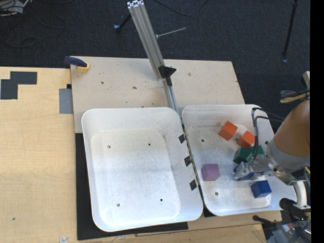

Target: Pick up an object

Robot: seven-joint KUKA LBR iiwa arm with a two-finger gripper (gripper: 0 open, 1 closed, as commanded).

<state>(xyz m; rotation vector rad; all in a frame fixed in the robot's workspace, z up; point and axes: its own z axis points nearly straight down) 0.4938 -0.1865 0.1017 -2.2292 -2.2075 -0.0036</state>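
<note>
Two white bins (96, 130) on a plywood bench (202, 80), dark carpet (228, 24) behind; claw (244, 172) state unclear.

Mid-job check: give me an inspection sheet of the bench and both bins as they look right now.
Surface: left bin and right bin side by side on the bench.
Job's things: in the right bin, two orange blocks, purple block, blue block, green block.
Clutter: blue-handled tool on the bench.
Grippers: claw low in the right bin between the green and blue blocks.
Cables: black cable on the arm.
Surroundings: dark carpet, tripod legs.
</note>
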